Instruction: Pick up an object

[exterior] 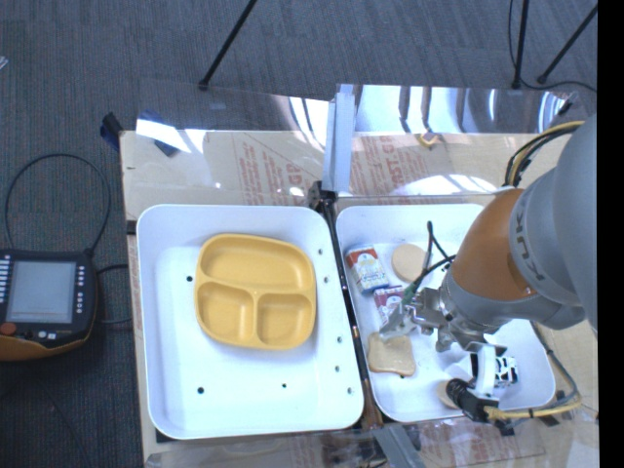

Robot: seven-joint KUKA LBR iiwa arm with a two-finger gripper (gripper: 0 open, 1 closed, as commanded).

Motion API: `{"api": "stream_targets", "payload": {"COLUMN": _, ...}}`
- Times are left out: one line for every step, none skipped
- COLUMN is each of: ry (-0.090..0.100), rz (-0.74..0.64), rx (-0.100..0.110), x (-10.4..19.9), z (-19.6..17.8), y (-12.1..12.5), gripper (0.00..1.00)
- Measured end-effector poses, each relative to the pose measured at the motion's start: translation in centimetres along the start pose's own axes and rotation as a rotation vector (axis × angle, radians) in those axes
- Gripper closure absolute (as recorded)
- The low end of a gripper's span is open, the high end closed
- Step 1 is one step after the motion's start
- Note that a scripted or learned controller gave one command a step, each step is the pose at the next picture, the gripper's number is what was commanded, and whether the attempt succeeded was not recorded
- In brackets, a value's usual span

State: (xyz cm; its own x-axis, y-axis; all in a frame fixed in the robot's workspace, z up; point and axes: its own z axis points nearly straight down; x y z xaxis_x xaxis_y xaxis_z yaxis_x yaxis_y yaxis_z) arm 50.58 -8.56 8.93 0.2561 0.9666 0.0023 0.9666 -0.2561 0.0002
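The arm is reaching in from the right of the frame, its end effector (409,320) hanging low over the right bin (517,383), just beside the toast (391,355) at lower centre-right. Whether it is spread or pressed together cannot be told; nothing is showing in its grip. A packet (367,267) and a round cracker (409,259) are lying just above. The yellow tray (256,291) is sitting in the left bin (166,359). Best approach, judging from here: centring over the toast, descending straight, and closing across its narrow edges while avoiding the packet.
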Motion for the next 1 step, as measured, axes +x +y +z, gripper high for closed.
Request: {"api": "stream_targets", "payload": {"ry": 0.003, "rz": 0.003, "rx": 0.004, "x": 0.02, "z": -0.80, "y": 0.01, "gripper": 1.00}}
